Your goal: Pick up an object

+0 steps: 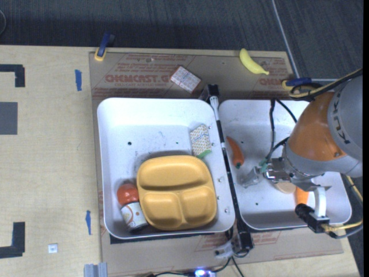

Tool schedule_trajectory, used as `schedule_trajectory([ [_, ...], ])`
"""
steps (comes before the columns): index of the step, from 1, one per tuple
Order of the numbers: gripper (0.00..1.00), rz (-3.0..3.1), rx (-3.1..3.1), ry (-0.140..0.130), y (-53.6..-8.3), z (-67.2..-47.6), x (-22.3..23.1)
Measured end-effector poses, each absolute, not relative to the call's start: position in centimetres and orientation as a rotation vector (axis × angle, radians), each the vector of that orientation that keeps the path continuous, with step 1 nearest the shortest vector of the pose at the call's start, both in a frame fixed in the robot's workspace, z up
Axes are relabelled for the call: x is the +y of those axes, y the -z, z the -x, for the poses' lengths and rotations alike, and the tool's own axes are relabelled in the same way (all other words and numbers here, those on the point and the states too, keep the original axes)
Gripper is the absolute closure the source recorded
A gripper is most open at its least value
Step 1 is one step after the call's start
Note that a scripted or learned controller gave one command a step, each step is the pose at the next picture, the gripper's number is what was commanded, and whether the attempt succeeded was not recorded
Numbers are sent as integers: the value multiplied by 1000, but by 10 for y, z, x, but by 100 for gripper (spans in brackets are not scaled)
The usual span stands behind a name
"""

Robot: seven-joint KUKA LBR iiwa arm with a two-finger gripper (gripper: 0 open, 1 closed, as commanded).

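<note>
**Arm Low Over Right Bin, Carrot Within Reach**

Camera view: I have the grey KUKA arm with its orange band [314, 134] reaching in from the right and bent low over the right shallow white bin [253, 212]. The hand [253, 176] sits near the bin floor, just right of a small orange carrot-shaped toy [236, 151] lying close to the bin's left wall. Whether the hand is released or clenched I cannot tell; the wrist hides too much of it, and nothing shows plainly between its tips. A pale round object [283, 184] and an orange piece [301, 196] lie partly under the wrist, too hidden to name.

My judgement: the carrot toy is the likeliest target. To take it well I would line the hand across its narrow width, stay clear of the bin wall, and come straight down before closing.

The left white bin [115, 154] holds a large yellow moulded plastic tray with compartments [176, 190], a small patterned packet [199, 138] beside it, and a red-and-white rounded toy [130, 203] at the tray's lower left. Both bins rest on brown printed cardboard [144, 74] on the pale wooden desk [40, 166], with a yellow banana toy [252, 62] and a small patterned box [184, 79] behind them. Dark carpet lies beyond the desk.
</note>
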State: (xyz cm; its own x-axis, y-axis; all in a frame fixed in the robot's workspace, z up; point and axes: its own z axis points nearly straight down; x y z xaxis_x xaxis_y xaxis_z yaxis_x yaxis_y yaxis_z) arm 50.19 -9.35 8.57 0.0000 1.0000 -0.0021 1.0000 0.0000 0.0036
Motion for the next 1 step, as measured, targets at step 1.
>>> schedule_trajectory([
  [1,0,-2219,2219,-2,-86,-504,-94],
])
